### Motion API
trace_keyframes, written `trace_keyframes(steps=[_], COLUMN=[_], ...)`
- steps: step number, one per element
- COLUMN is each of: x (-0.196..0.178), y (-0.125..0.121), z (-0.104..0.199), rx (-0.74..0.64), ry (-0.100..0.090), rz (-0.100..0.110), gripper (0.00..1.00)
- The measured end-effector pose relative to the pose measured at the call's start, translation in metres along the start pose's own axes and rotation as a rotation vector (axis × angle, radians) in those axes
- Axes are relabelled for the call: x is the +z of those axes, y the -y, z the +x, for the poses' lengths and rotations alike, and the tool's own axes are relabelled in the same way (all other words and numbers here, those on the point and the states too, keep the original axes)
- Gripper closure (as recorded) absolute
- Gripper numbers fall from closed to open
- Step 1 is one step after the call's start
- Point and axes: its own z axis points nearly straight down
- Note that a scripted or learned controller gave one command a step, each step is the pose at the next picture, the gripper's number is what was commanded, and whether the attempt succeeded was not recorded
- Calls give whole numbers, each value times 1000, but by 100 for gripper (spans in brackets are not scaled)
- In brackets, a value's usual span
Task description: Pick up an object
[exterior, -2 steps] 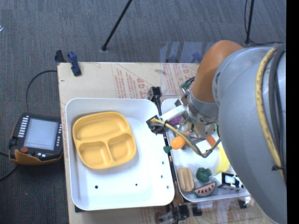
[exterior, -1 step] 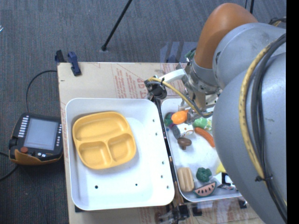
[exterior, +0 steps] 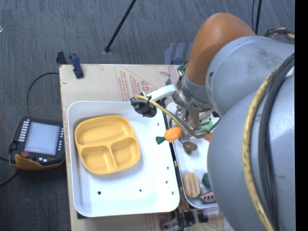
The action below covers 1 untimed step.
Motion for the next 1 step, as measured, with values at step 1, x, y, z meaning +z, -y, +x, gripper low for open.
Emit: trace_keyframes(steps=[1], x=[-11], y=[-23], z=[-44], rx=[12], ry=[2], rz=[-5], gripper=[100])
